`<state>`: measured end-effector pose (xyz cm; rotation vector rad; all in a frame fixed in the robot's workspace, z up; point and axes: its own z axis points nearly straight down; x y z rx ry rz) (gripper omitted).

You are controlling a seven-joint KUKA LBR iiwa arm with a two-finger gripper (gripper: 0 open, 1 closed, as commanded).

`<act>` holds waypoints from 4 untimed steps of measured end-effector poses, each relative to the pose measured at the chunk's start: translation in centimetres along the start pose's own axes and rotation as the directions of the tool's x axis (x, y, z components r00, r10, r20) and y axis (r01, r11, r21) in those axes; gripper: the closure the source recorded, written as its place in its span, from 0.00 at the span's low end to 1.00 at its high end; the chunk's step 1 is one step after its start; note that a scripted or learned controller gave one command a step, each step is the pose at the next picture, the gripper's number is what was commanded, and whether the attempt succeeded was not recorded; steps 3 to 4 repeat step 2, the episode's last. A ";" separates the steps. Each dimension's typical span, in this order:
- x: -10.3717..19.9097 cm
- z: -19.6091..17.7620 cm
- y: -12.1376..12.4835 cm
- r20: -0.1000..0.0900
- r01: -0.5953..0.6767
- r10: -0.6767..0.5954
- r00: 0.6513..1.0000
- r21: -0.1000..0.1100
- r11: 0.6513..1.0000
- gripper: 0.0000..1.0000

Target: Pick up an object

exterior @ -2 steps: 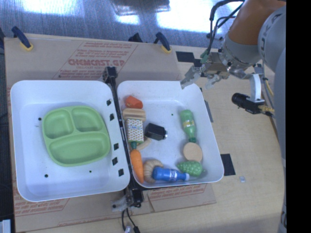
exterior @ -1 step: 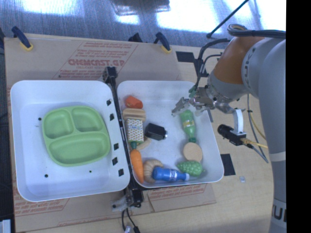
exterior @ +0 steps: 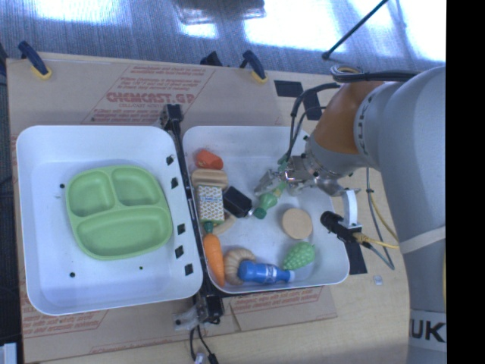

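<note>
The gripper (exterior: 271, 182) is hanging with its fingers apart and holding nothing in the right-hand bin (exterior: 227, 136), just above the small green piece (exterior: 267, 202) at the frame's centre, so it is likely needing to drop squarely over that piece before closing

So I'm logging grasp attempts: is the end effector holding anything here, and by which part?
It cannot be told. The end effector sits low in the right bin near a small green item, but no object is visibly between its fingers.
</note>
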<state>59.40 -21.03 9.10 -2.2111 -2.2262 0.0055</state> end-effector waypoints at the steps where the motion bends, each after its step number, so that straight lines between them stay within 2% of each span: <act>1: 0.0 -1.1 0.1 0.000 0.003 -0.003 1.000 0.001 1.000 1.00; 2: 2.3 -12.5 -3.4 0.000 -0.001 0.001 1.000 -0.004 1.000 1.00; 4: 2.3 -12.5 -3.4 0.000 -0.001 0.001 1.000 -0.004 1.000 1.00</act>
